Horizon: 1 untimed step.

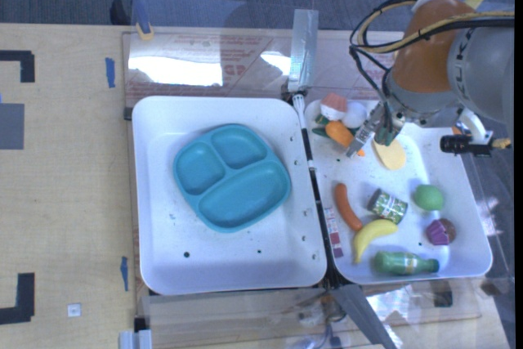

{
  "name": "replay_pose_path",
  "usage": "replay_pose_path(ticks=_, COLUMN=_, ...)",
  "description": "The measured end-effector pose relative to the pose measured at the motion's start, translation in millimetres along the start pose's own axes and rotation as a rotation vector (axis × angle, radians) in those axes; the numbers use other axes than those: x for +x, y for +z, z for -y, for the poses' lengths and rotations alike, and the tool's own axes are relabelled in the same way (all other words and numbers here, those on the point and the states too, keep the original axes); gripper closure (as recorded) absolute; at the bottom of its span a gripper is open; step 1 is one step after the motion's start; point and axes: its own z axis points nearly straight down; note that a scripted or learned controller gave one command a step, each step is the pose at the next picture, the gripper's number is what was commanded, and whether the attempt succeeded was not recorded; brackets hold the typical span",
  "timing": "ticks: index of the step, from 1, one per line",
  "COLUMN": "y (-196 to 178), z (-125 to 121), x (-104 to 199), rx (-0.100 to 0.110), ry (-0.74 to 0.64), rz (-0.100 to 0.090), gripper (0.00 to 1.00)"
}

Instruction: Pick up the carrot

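Two white bins. Left bin [155, 257]: one blue divided plate [233, 176], centre. Right bin [474, 249]: one carrot [339, 131] near far-left corner, one sausage [347, 206], one banana [372, 237], one can [386, 206], one green bottle [404, 262] near front edge, one lime [427, 197], one purple item [440, 231]. Gripper [368, 136] just beside carrot; whether fingers are parted or closed cannot be judged.

Item count, both bins

Two white bins [155, 257]; one blue divided plate [233, 176]; one carrot [339, 131]; one banana [372, 237]; one green bottle [404, 262]; one can [386, 206].
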Motion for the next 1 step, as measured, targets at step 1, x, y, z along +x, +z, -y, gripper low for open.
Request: replay_pose_path(ticks=1, y=-85.3, z=-33.6, x=27.9, rx=0.002, ry=0.339, rz=-0.014, gripper=1.00)
